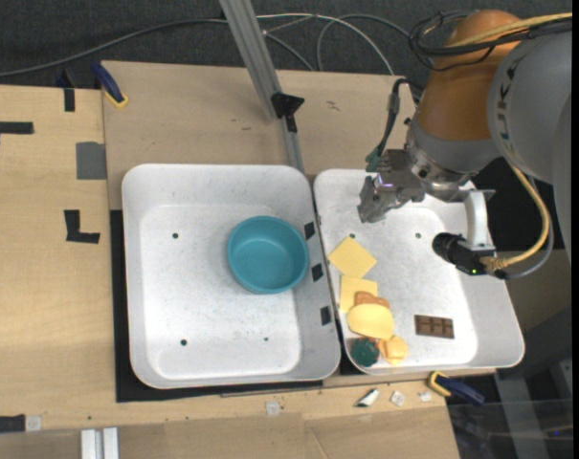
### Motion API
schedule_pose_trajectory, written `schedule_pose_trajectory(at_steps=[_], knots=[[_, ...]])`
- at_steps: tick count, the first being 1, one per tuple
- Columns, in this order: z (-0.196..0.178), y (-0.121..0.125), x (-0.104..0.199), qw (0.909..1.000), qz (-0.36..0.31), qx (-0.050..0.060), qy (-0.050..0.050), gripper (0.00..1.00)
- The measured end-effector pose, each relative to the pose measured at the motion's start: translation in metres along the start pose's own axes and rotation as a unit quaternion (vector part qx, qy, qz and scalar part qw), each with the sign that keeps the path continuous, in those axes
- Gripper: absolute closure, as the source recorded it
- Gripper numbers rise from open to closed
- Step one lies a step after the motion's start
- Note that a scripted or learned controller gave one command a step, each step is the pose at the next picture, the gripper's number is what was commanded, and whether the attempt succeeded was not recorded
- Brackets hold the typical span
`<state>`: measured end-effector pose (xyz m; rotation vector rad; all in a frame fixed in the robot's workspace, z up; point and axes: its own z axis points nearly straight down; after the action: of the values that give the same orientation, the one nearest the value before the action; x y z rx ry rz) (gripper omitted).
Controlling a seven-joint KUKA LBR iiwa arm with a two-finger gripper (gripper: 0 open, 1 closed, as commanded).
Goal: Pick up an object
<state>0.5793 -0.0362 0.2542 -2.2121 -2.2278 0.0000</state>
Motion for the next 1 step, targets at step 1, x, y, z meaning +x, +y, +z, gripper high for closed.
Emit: schedule_pose_trajectory(at_steps=[1], knots=[[0.0155,0.0011,0.0591,1.0000,0.000,0.001,0.000,1.00]])
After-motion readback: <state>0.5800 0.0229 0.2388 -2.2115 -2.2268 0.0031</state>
